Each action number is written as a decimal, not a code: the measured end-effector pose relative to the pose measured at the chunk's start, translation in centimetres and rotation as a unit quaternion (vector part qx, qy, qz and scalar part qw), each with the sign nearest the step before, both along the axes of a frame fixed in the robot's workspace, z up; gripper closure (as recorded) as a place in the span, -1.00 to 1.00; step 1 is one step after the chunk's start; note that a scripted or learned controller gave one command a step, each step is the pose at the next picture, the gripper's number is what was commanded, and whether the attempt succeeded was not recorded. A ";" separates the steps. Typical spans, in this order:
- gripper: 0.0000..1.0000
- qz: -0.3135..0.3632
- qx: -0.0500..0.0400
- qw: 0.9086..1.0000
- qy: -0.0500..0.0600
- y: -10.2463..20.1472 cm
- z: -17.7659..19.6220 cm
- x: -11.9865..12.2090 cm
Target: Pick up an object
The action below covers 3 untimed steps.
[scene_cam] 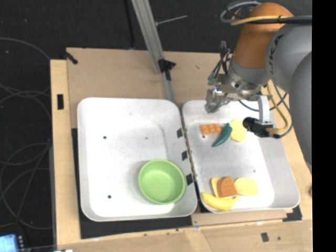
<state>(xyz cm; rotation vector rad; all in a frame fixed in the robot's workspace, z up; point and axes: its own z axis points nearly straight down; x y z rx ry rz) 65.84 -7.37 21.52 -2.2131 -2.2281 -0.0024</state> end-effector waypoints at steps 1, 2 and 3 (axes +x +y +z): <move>1.00 0.001 0.000 1.000 0.000 6.2 0.2 -0.7; 1.00 0.000 0.000 1.000 0.000 10.8 1.7 -1.8; 1.00 -0.001 0.000 1.000 0.000 15.8 3.0 -2.8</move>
